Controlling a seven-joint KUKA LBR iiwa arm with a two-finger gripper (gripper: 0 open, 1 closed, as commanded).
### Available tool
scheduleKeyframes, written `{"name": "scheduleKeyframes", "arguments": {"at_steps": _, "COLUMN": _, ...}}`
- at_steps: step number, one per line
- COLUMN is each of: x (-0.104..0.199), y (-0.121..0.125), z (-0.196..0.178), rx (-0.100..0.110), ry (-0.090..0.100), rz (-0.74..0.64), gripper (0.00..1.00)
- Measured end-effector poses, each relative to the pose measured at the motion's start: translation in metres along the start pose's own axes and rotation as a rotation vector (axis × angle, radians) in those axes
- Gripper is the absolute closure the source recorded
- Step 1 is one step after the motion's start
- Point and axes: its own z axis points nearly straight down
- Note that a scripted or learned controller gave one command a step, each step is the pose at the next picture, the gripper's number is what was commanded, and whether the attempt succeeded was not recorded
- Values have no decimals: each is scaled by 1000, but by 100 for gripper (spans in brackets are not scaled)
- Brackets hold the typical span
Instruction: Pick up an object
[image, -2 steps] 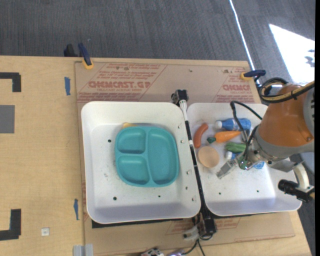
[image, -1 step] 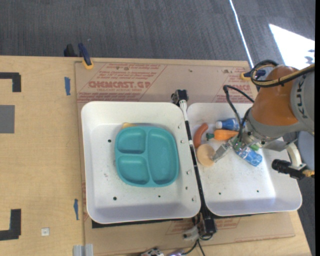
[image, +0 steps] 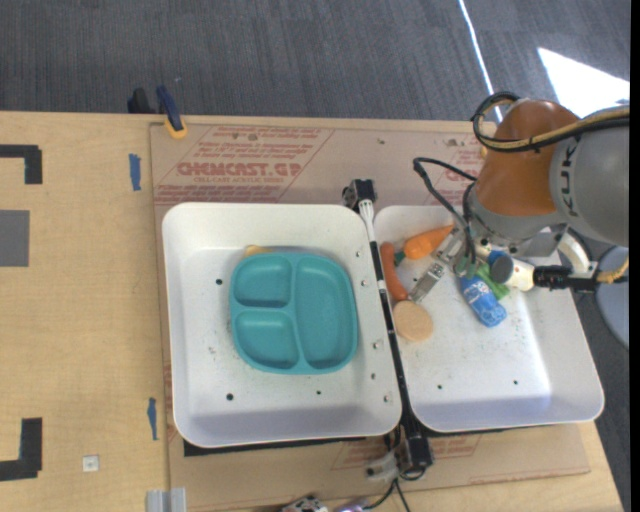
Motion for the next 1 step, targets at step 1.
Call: {"name": "scheduleKeyframes", "arguments": {"at_steps": 1, "x": 21, "y": -42, "z": -1, "rx": 1, "ry": 0, "rz": -164, "gripper": 0}}
